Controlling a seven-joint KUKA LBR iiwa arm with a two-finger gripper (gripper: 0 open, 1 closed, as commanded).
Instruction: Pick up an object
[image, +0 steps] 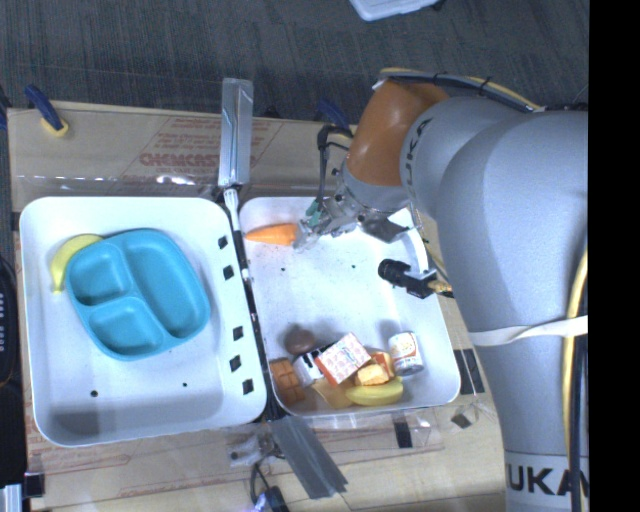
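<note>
From the overhead camera, my claw (315, 222) hangs at the far edge of the right bin (345, 285), my grey arm with its orange band (385, 130) reaching in from the right. The carrot (270, 235) lies just to the left of my fingertips, its long axis running left to right, thick end toward me and the narrow tip pointing away at the bin's left wall. Its near end touches or nearly touches my claw; whether my claw is apart or clamped on it, I cannot tell.

Well toward the camera from my claw, a heap sits in the bin's near corner: a small can (405, 352), a red-and-white carton (343, 358), a banana (375, 393). Far left of me, the other bin (60, 400) holds a blue divided tray (135, 290).
</note>
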